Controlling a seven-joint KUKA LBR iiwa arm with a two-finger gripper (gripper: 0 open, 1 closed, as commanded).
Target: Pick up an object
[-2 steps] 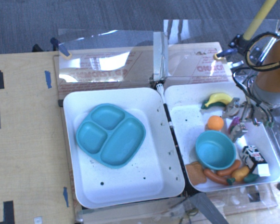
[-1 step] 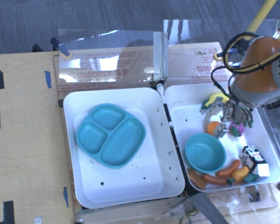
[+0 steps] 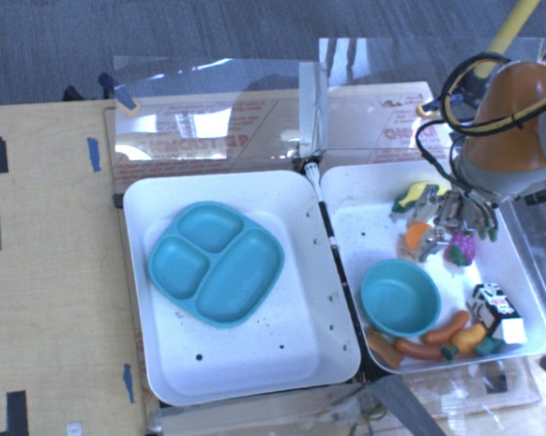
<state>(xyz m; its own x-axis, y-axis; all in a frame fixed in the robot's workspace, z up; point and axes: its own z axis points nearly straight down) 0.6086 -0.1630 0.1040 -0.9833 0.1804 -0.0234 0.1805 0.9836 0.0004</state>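
Hovering over the right bin [image 3: 531, 267], the gripper [image 3: 441, 231] is seen just beside an orange toy [image 3: 414, 237] and a purple one [image 3: 462, 244]; its state cannot be told.

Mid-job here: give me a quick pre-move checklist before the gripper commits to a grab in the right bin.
1. Gripper is over the right bin, low among the toys at its far side: ok.
2. A target lies under it: the orange piece sits by the fingertips, the purple piece just beside: ok.
3. Something is held between the fingers: cannot tell, the clutter hides the gap.
4. Neighbours are apart from the target: not ok, the yellow-green toy crowds it.
5. Blue bowl stands apart from the gripper, nearer the camera: ok.
6. Divided blue plate lies in the left bin, away from the arm: ok.
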